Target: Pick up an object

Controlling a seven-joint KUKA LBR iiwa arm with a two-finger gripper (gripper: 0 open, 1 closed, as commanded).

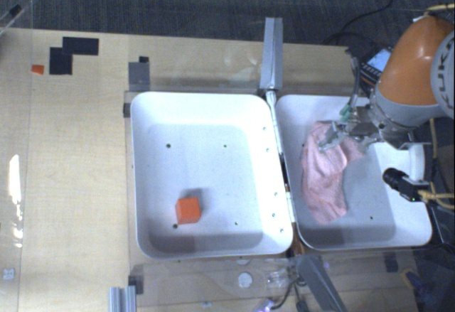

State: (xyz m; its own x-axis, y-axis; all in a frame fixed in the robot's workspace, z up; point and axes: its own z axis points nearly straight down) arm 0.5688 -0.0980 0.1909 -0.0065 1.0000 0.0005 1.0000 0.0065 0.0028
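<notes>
A pink cloth (323, 179) lies in the right bin (409, 229), stretched from near the bin's front up toward its back. The cloth's upper end is bunched and pulled up into my gripper (343, 131), which is shut on it at the back of the right bin. The arm's orange band (419, 62) sits above the wrist at the right. A small orange block (188, 210) rests on the floor of the left bin (202, 126), near its front, far from the gripper.
A metal divider post (271, 55) stands behind the seam between the two bins. Black cables and a black fitting (402, 185) hang by the right bin's right wall. Black and orange markers (67, 55) lie on the bench at far left.
</notes>
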